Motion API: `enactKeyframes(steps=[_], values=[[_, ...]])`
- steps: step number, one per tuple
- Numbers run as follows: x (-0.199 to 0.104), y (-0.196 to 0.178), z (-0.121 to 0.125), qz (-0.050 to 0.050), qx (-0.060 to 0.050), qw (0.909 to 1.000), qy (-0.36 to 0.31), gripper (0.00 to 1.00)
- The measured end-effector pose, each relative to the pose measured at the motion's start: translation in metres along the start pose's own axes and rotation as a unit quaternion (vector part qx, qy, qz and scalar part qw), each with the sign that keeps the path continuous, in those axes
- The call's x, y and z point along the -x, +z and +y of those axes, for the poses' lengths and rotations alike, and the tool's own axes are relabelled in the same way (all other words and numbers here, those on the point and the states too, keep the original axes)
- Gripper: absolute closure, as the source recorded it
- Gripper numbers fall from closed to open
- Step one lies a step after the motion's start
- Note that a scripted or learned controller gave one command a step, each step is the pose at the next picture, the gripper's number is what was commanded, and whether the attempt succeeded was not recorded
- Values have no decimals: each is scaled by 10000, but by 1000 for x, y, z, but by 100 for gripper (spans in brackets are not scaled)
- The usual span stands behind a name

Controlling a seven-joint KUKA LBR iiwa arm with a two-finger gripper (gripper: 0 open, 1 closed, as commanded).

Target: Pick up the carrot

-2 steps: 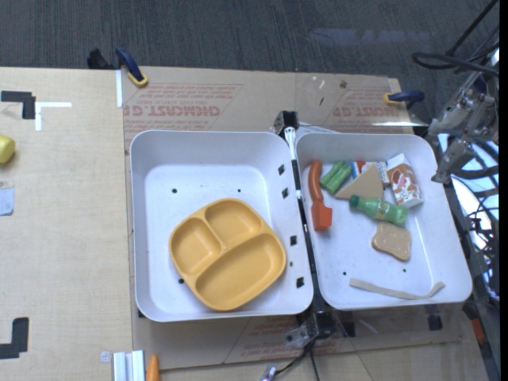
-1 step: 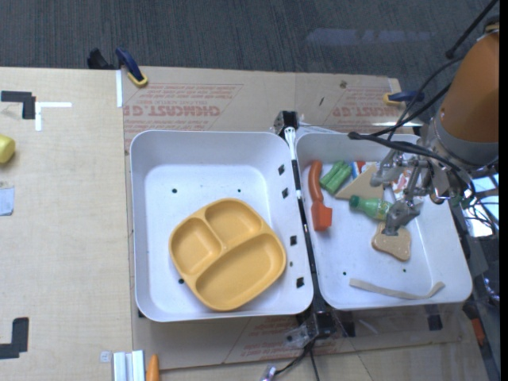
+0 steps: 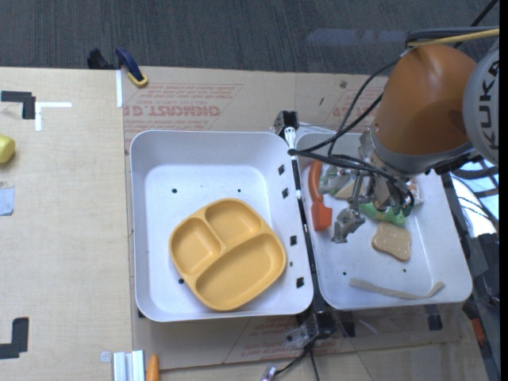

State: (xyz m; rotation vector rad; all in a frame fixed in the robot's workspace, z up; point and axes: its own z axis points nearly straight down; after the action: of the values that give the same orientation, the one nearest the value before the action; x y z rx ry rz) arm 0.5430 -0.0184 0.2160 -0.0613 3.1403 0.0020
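We see the gripper [image 3: 348, 225] hanging in the right bin [image 3: 444, 284], fingers narrowly parted and holding nothing, just right of the carrot [image 3: 318, 199] lying along the bin's left wall, which we judge hampers a grasp.

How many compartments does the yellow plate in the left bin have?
3. The yellow plate has two small compartments along its upper-left side, one toward the left and one toward the top, and one long compartment along its lower-right side. None looks hidden.
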Motion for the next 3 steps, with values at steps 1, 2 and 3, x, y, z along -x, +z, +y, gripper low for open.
enactKeyframes(steps=[1,2,3], values=[[-12,44,123,5,-2,10000,49,0],[-28,121,120,-56,6,9999,-141,0],[-22,110,121,-153,19,9998,-139,100]])
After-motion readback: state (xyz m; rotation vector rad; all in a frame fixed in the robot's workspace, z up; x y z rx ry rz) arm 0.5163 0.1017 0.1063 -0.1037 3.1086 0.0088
